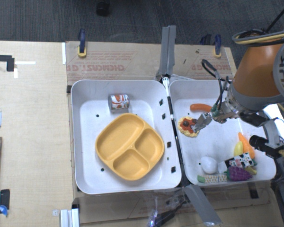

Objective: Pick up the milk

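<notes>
Approach is the step in hand: the grey two-finger gripper point(199, 123), jaws apart and holding nothing, hovers over the small pizza toy point(188, 126) in the right white bin point(180, 141), so next it must travel to the black-and-white milk carton point(240, 162) near that bin's lower right corner.

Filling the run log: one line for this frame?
task: pick up milk | gripper: over pizza toy, right bin | milk carton: near corner of the bin, untouched | status: not grasped
</notes>
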{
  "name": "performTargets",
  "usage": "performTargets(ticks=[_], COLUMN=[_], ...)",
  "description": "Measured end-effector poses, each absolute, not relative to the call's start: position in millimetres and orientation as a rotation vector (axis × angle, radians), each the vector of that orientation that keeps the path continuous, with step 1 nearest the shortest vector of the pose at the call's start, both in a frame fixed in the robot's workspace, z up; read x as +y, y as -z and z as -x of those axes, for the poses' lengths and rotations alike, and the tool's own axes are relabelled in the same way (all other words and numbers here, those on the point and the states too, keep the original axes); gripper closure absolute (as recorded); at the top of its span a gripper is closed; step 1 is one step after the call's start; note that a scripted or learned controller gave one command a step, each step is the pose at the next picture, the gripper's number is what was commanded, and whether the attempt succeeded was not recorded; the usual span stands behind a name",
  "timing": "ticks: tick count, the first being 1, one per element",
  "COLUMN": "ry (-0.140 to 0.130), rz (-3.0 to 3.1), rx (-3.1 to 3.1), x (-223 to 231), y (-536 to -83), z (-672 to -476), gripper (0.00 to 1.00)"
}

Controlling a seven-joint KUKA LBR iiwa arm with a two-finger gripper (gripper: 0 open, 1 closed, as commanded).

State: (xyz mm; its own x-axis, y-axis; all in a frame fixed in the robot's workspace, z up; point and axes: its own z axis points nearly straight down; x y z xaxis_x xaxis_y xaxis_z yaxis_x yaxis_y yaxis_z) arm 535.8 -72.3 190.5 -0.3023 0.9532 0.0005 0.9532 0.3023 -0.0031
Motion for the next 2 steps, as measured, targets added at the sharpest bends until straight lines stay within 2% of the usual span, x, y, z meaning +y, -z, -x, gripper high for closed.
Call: performTargets(ticks=[1,2], ry=[-0.002,-0.005], rz=[1.794,1.799], rx=[-2.578,-2.572], x=[-22,12], y=[-253,-227], z=[-478.1,-477.4], gripper=[0.00,0.00])
